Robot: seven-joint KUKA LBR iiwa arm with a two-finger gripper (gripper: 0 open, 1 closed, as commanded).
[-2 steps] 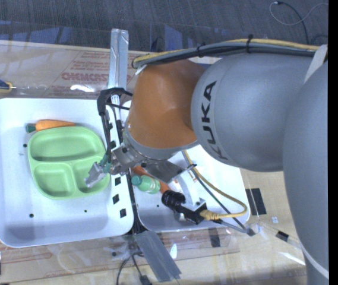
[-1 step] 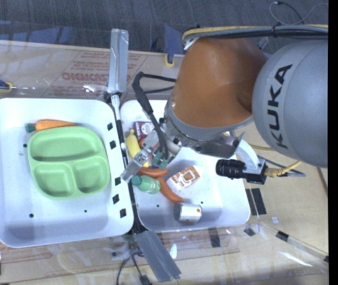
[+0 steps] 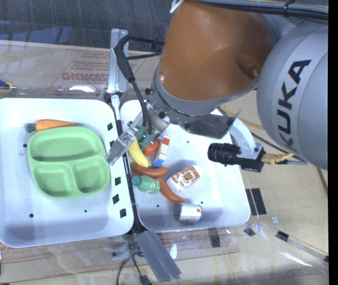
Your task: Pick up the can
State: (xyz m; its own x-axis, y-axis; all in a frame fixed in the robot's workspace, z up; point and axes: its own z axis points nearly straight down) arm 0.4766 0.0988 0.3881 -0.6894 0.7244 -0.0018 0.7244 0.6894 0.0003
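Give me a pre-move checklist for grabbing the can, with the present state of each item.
1. Can located: ok. The can lies on its side near the front edge of the right bin.
2. Can free of clutter: ok. It sits apart from the small box; one end of the orange sausage comes close.
3. Hand over the can: not ok. The hand is at the bin's left rim, above the banana.
4. Hand free of load: cannot tell; its tips are lost in the clutter.
5. Left bin uninvolved: ok. The green tray and carrot lie there.
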